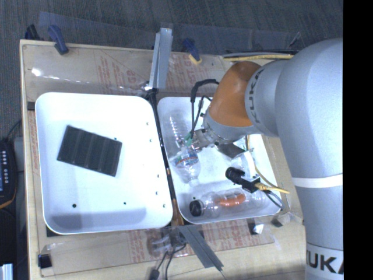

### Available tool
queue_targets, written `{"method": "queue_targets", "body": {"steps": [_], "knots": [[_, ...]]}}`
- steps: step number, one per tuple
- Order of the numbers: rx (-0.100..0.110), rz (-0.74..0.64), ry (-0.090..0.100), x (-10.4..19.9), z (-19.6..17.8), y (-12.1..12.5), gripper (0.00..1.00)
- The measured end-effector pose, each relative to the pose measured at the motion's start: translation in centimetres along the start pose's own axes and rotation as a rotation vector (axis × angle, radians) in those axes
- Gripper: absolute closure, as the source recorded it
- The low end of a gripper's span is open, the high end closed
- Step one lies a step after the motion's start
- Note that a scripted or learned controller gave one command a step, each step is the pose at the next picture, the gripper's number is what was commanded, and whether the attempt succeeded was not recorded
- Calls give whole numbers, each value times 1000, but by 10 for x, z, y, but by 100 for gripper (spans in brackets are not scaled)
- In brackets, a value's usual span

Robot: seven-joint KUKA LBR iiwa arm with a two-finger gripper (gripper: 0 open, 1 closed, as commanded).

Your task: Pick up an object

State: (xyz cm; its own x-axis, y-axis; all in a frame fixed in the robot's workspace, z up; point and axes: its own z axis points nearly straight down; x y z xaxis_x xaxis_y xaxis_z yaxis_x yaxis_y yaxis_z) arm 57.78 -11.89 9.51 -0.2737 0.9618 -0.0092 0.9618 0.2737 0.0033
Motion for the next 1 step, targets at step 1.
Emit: {"method": "queue_targets", "body": {"steps": [1], "knots": [[5, 111, 9, 22, -98, 28, 0]]}}
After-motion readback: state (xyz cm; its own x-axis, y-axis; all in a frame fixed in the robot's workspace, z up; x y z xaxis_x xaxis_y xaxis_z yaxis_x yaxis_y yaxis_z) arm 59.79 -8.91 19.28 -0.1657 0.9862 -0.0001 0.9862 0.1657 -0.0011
